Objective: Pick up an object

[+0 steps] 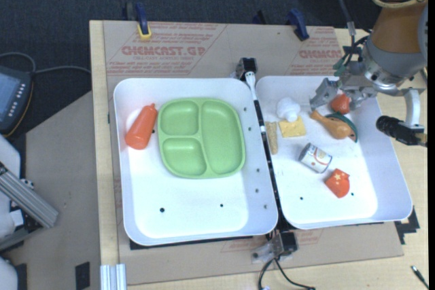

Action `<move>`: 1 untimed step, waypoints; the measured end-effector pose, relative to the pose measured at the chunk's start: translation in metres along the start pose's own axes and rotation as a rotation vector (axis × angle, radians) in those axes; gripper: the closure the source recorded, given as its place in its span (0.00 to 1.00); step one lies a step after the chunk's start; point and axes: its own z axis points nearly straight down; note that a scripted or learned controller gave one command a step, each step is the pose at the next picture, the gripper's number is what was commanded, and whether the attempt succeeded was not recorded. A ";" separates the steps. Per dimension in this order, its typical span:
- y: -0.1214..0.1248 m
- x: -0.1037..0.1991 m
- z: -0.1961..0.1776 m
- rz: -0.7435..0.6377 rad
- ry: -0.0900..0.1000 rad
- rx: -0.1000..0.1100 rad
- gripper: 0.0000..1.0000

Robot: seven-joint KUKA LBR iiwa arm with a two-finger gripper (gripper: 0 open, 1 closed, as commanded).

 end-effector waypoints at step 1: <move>0.003 0.000 -0.009 -0.003 -0.002 -0.015 0.00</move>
